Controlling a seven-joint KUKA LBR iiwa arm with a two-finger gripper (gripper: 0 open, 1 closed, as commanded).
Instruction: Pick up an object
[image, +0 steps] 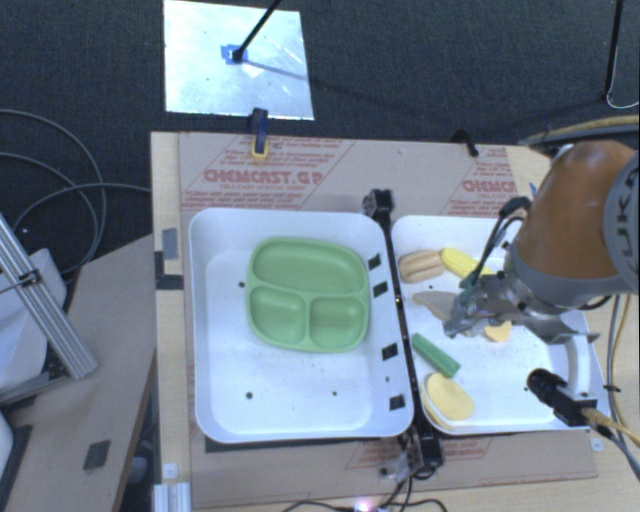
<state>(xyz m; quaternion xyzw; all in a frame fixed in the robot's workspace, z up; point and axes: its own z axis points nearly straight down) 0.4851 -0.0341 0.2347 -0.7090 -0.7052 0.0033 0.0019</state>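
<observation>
Tray (306, 294) in left bin (215, 330); right bin (505, 405) holds bun (420, 265) behind fingers (462, 320), stick (435, 355) before them.

The grey arm (585, 225) with its orange band reaches in from the right, wrist bent downward, its gripper (465, 315) low, seemingly pointing leftward.

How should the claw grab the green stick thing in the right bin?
Grip the green stick around its middle, pinching across its narrow width, coming straight down from above. It lies flat and slanted on the right bin floor, with room on both long sides, probably enough for the fingers.
</observation>
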